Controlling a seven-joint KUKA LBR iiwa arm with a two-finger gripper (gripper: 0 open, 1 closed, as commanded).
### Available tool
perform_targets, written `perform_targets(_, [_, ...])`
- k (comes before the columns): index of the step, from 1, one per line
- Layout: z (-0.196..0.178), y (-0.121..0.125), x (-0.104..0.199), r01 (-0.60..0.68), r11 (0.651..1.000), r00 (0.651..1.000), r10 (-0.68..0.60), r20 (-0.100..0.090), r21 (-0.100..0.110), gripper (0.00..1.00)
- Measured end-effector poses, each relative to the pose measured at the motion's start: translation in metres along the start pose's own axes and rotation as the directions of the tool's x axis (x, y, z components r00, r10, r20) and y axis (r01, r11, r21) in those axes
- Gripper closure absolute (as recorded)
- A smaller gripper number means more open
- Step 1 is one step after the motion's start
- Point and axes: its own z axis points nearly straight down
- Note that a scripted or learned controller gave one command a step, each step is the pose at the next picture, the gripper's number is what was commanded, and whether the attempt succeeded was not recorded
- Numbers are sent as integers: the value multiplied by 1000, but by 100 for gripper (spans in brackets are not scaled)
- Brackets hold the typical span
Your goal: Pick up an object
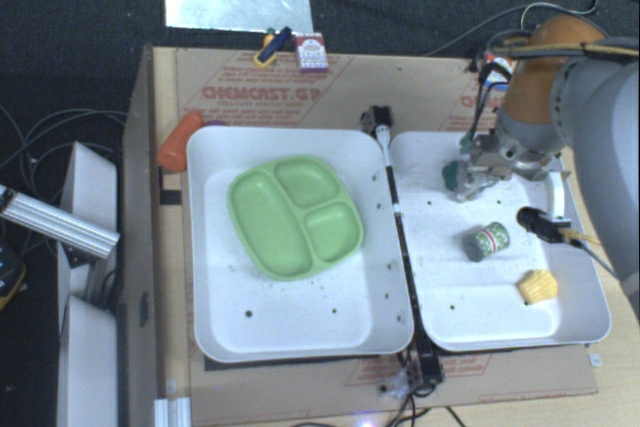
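Gripper point(462, 177) low in right bin point(440, 315), beside a teal object point(453, 176); finger state impossible to tell. Best centred squarely over it before closing, clear of small can point(486, 240).

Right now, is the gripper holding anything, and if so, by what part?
Cannot be told. The gripper sits low in the right bin against a small teal object, but the view doesn't show it gripped.
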Motion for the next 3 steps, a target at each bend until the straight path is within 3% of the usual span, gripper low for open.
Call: perform_targets(3, [0,0,2,0,1000,1000,0,6,-1,0])
